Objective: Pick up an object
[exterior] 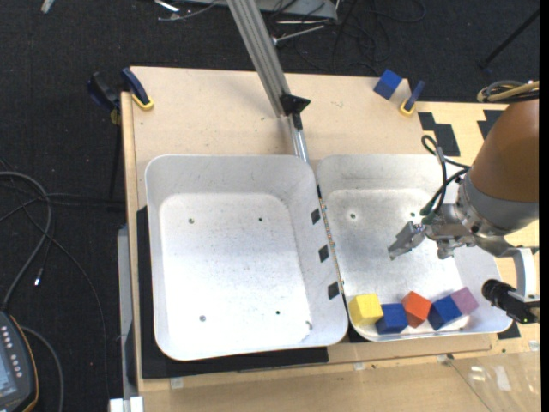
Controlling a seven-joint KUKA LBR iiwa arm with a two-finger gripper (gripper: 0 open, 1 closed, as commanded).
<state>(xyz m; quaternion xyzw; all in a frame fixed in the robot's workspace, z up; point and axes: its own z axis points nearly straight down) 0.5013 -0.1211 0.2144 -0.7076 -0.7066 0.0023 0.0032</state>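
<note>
Arm's upper body cut off at right edge, wrist angled down-left over right bin [377,183], gripper [410,239] above bare bin floor, fingers spread and pinching nothing, yellow cube [366,307], two blue cubes [393,318], orange cube [417,307], purple cube [464,300] crowded along near wall.

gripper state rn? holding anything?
Gripper: fingers apart, open, nothing between them; it sits above the right bin floor, apart from the blocks along the near wall.
</note>
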